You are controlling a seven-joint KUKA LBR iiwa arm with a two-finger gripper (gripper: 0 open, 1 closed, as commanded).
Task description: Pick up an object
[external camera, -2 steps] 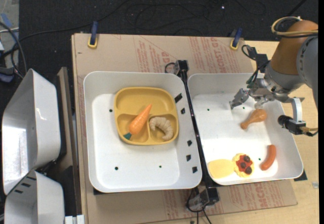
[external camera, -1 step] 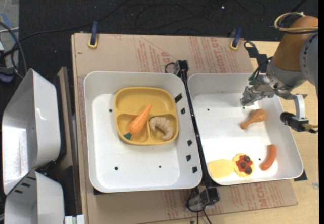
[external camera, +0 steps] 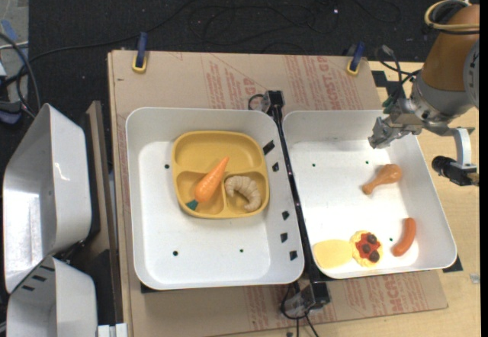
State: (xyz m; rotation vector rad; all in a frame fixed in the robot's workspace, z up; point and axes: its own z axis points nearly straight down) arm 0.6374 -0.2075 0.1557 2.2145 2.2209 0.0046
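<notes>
Judging by looks, we are eyeing the drumstick [external camera: 382, 178] in the right bin [external camera: 335, 198]: a light, stiff, slick toy, best pinched across its thin shank. Its long axis is running near-left to far-right, fat end far-right. Our hand [external camera: 383, 133] is hovering just beyond; whether it is spread or closed we cannot tell.

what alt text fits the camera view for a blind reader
A grey and orange robot arm's pincer hovers over the right white bin, above a toy drumstick. The left bin holds a yellow divided plate with a carrot.
</notes>
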